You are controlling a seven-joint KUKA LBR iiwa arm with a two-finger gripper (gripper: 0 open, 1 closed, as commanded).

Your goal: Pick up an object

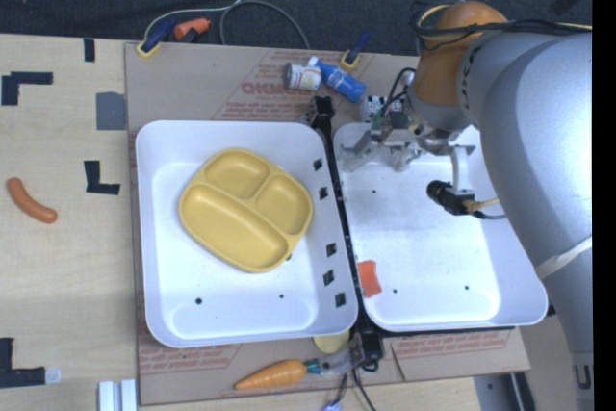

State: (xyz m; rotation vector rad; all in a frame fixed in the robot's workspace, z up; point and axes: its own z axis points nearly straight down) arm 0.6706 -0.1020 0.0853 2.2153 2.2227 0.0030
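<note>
Two white bins sit side by side on the bench. The left bin (154, 207) holds a yellow divided plate (246, 207), which lies flat and a little left of the bin's middle. The right bin (433, 303) has a small orange block (369, 278) resting on its floor near the left wall, close to the black divider (332, 207) between the bins.

My arm (539, 149) comes in from the right, and my gripper (385, 144) hangs over the far left corner of the right bin, well apart from the orange block. It is small and partly hidden by my wrist, so I cannot tell how it is set, and nothing I can make out sits in it.

Outside the bins, a blue and white bottle (327, 77) lies on its side on the cardboard just beyond the far edges. An orange carrot (271, 374) lies on the cardboard at the near edge, below the left bin. Far to the left on the wooden bench lies a small reddish sausage (31, 200), well away from everything else. An orange-handled clamp (173, 34) grips the cardboard's far left corner.
</note>
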